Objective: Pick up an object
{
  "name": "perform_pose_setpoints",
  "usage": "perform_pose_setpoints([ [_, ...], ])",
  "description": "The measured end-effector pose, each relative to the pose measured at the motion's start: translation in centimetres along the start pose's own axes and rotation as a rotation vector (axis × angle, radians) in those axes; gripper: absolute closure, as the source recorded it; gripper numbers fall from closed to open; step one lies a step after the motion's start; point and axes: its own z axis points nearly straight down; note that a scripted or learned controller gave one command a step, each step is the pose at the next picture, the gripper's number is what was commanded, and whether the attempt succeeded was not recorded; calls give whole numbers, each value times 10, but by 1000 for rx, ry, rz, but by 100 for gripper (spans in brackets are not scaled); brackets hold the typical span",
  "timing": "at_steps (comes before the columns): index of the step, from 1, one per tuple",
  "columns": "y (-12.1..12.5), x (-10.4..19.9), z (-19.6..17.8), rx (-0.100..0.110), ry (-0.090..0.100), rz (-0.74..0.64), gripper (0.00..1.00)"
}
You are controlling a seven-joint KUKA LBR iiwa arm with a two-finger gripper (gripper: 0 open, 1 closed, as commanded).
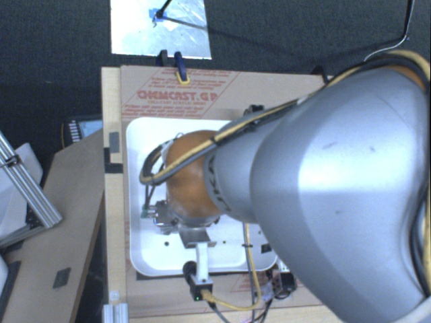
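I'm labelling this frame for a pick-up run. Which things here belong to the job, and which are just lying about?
Part of the job:
- white bin under the arm
- arm with its orange band, reaching down into that bin

Just lying about:
- cardboard sheet with red print
- blue clamp
- foil-like square
- aluminium rails

No pickable object is visible; the arm hides most of the bin.

Grey arm point(337, 180) over white bin point(135, 180); orange band point(188, 177) above bin; cardboard point(178, 93) behind.
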Motion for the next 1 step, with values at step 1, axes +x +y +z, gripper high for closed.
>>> perform_pose_setpoints([
  [1, 1, 0, -15, 1, 1, 0, 100],
])
